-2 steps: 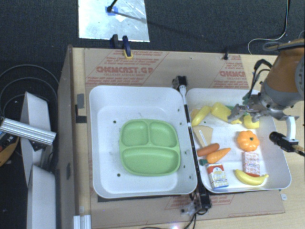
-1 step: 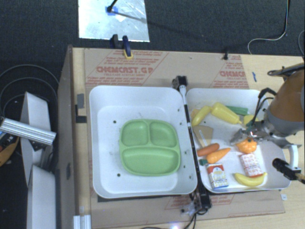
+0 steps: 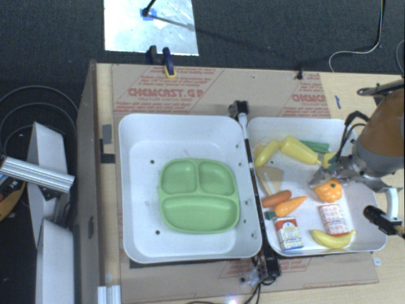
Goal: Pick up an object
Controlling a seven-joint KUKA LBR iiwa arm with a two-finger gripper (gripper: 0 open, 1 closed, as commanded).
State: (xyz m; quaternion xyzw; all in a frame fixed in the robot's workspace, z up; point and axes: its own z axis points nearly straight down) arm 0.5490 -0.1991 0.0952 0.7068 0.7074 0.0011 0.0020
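The right bin (image 3: 345, 126) holds toy food: a yellow corn cob (image 3: 299, 149) with green husk, a yellow pepper (image 3: 266, 152), two orange carrots (image 3: 283, 202), a small orange fruit (image 3: 329, 192), a banana (image 3: 331, 239), and two small red-and-white cartons (image 3: 288, 233) (image 3: 333, 218). My gripper (image 3: 330, 171) hangs low at the right side of this bin, just above the orange fruit. The arm's grey and orange wrist covers the fingers from above.
The left bin (image 3: 142, 138) carries a green divided plate (image 3: 199, 194). A tan wedge (image 3: 272, 177) lies by the bin divider. The bench edge and cables run along the left. A silver sheet (image 3: 150, 18) lies on the floor beyond the bench.
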